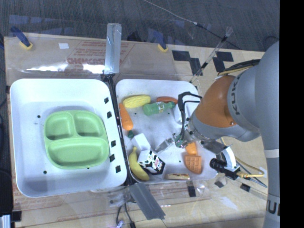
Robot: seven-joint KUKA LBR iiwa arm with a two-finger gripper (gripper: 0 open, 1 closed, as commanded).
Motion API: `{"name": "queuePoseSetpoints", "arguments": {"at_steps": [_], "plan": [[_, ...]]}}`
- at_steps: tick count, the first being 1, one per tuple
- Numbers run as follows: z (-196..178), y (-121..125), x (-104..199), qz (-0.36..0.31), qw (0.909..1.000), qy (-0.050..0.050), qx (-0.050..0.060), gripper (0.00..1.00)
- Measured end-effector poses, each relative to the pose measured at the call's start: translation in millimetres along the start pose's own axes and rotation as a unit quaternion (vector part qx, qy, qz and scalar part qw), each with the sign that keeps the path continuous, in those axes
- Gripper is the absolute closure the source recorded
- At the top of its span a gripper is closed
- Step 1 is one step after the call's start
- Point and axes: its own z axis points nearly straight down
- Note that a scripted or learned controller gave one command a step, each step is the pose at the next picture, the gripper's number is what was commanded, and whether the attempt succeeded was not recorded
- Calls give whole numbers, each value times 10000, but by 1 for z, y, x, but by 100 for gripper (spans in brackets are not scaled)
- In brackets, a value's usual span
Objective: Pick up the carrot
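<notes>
carrot (pixel 125 118) by left wall, fingers (pixel 172 142) well right

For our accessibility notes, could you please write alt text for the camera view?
A grey robot arm reaches from the right into the right bin, its gripper above the middle, away from the carrot by the left wall. Around it lie corn, a green bottle and a banana; the left bin holds a green tray.

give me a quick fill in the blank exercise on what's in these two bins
1. The green three-compartment plastic tray lies in the ____ white bin.
2. The orange carrot lies along the right white bin's ____ wall.
3. The yellow corn cob lies beside a ____ bottle.
4. The yellow banana sits near the right bin's ____ left corner.

Missing words: left; left; green; lower
</notes>
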Motion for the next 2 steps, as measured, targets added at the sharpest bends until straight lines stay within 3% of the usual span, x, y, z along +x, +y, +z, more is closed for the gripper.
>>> {"name": "queuePoseSetpoints", "arguments": {"at_steps": [1,2], "plan": [[-10,1,0,-35,10000,7,4,100],[-69,6,-36,1121,9937,-24,-21,100]]}}
